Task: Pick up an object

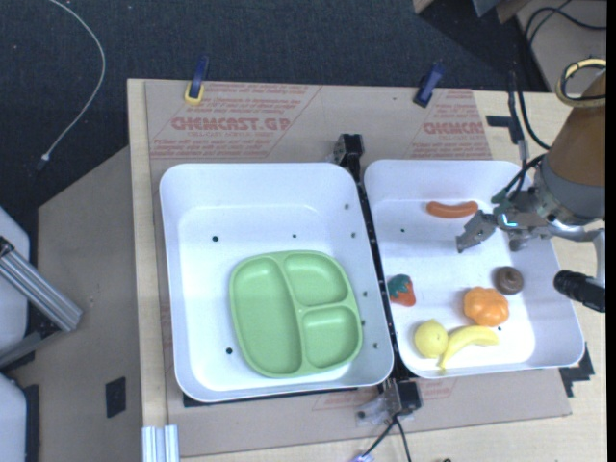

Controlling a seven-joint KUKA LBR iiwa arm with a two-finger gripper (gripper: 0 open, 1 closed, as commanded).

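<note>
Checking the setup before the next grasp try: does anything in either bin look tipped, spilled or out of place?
Nothing stands out. The green divided plate lies flat in the left bin; the toy foods sit loose in the right bin, none spilled out. The strawberry lies close against the bin's left wall.

Gripper [494,232] over right bin [423,176], empty fingers [471,235] spread near sausage [451,209].

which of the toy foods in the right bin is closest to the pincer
The sausage, the long orange-red piece lying at the far end of the right bin, just left of the pincer. The pepper, lemon, banana, strawberry and brown piece all lie nearer the bin's front.
</note>
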